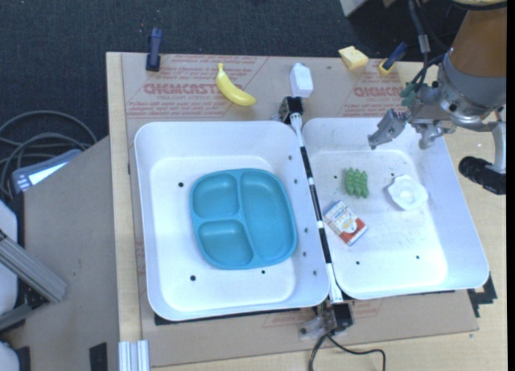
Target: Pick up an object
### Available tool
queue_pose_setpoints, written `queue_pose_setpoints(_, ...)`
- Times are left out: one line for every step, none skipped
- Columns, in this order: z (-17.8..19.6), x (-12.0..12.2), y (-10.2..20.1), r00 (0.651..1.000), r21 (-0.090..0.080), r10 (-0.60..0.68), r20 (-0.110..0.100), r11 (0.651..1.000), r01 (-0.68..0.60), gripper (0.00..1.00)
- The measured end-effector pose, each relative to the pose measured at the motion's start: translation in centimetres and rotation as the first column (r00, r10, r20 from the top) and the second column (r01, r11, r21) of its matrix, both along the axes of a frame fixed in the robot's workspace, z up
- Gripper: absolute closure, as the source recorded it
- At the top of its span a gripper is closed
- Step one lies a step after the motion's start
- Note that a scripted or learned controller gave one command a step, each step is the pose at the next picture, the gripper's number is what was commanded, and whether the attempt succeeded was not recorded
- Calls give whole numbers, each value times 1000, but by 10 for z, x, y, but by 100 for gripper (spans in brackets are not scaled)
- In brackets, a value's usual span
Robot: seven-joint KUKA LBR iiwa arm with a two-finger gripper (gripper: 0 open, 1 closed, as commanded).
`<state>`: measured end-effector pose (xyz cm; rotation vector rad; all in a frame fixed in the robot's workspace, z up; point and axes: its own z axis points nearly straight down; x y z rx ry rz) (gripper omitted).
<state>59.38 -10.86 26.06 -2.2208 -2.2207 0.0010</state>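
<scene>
Camera view: right bin (463, 241) holds three objects.

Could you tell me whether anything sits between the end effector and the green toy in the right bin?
Nothing visible does. The end effector is above the right bin's far edge, with bare white floor between it and the green toy.

Arm (483, 39) cut off at top-right edge; tool (406, 126) finger gap too blurred to judge.
</scene>
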Motion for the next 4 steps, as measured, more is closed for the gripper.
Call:
queue_pose_setpoints(-106, -11, 15, 1000, 0, 0, -1, 1000, 0, 0)
queue_pose_setpoints(-177, 14, 1, 1000, 1, -1, -3, 1000, 1, 0)
queue_pose_setpoints(-166, 15, 1, 1000, 0, -1, 1, 1000, 1, 100)
queue_pose_setpoints(-75, -11, 39, 1000, 0, 1, 3, 1000, -1, 100)
